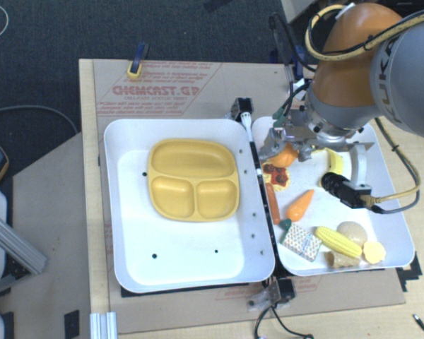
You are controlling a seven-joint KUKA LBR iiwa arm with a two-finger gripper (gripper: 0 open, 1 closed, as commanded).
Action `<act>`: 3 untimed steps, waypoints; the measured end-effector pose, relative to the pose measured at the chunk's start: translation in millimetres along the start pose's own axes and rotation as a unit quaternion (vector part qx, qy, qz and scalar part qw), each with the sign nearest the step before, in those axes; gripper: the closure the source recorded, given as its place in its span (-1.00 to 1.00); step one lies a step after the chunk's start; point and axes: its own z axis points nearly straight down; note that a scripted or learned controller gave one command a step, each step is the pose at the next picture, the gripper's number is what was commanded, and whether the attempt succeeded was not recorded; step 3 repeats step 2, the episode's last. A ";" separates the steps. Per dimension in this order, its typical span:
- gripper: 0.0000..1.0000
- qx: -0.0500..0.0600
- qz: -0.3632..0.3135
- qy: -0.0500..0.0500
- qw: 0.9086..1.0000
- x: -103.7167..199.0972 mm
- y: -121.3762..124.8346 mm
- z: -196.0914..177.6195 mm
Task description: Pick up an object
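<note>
The arm (353,69) hides the right bin's (403,239) far corner and end effector (291,145) fingers.

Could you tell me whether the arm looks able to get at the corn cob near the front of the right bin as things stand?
Probably yes. The corn cob lies on top with nothing covering it, and the claw is at the far end of the same right bin, so it need only travel forward.

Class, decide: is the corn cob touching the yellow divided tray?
Apart. The camera view shows the corn cob in the right bin, the yellow divided tray in the left bin.
</note>
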 end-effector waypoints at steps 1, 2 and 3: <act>1.00 0.004 0.001 0.000 1.000 2.5 -4.6 20.9; 1.00 0.001 0.000 0.000 1.000 5.4 -1.0 20.3; 1.00 0.001 0.000 0.000 1.000 5.4 -1.0 20.3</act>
